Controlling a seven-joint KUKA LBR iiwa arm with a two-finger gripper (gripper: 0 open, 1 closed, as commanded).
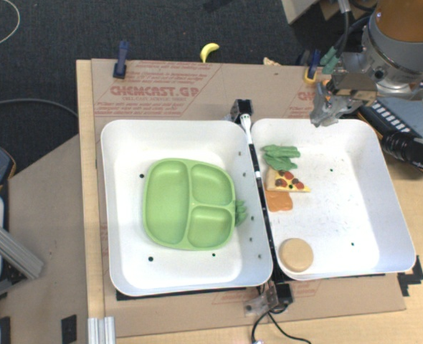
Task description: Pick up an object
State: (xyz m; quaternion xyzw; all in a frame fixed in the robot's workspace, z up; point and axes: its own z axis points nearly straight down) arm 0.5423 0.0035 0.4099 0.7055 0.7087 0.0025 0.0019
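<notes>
Brown cardboard (161,92) covers the bench under two white bins. At frame left, the left bin (118,192) holds a green divided plate (190,203) with a small leafy green piece (240,211) touching its right edge. At frame right, the right bin (355,192) holds a green leafy toy (280,155), a pizza slice (286,183), an orange piece (279,201) and a tan round disc (296,254), all near its left wall. Over that bin's upper edge hangs the gripper (325,115), carrying nothing; how wide it stands I cannot tell. A yellow banana (208,50) lies beyond the cardboard at top centre.
</notes>
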